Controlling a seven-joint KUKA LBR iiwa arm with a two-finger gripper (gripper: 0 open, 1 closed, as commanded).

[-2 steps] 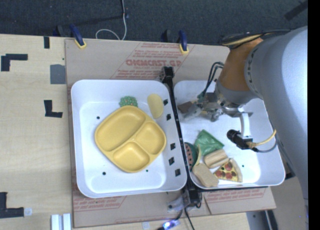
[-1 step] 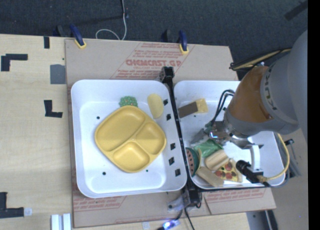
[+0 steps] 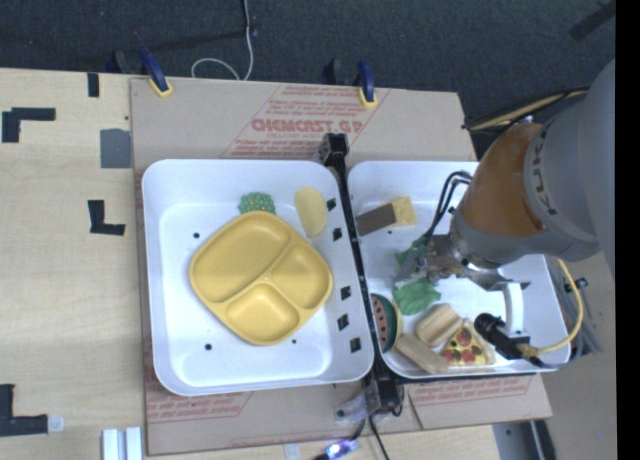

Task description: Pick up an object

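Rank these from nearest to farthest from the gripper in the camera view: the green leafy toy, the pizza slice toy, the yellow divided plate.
Measured from the gripper, low in the right bin:
1. Green leafy toy: just below the gripper, right bin.
2. Pizza slice toy with red toppings: farther down, at the right bin's front edge.
3. Yellow divided plastic plate: across the divider, in the middle of the left bin.

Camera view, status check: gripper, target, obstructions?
Gripper low in right bin, over green leafy toy. Nothing seen held. Pizza slice and bread roll crowd alongside.
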